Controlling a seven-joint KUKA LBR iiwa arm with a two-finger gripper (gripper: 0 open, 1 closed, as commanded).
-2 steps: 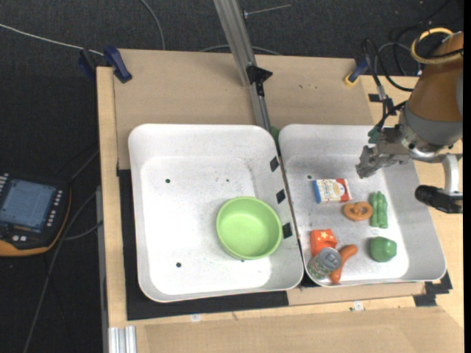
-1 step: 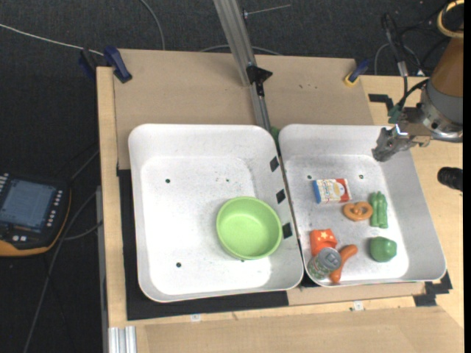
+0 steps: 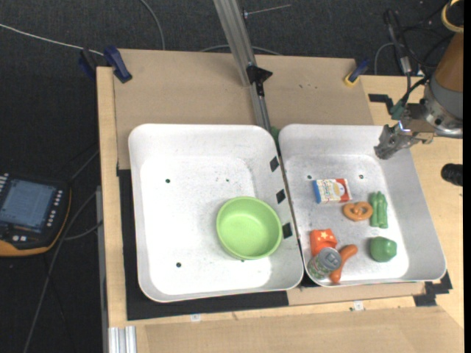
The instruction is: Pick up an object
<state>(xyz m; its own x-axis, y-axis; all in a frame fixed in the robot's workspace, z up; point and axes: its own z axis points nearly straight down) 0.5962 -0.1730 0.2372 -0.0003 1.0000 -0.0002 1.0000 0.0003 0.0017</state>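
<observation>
Gripper (image 3: 388, 144) above right bin's (image 3: 412, 197) far edge, grasping nothing visible.

1 camera, fixed high above the counter (image 3: 184, 72), looks down at a slant and from far enough back to take in both white bins whole. The left bin (image 3: 147, 153) sits near the middle of the frame, the right bin (image 3: 412, 197) toward the right side. Dark floor shows beyond the counter at the top and left. The arm (image 3: 449, 87) enters from the right edge, and its tool (image 3: 388, 144) sits over the right bin's far corner.
</observation>
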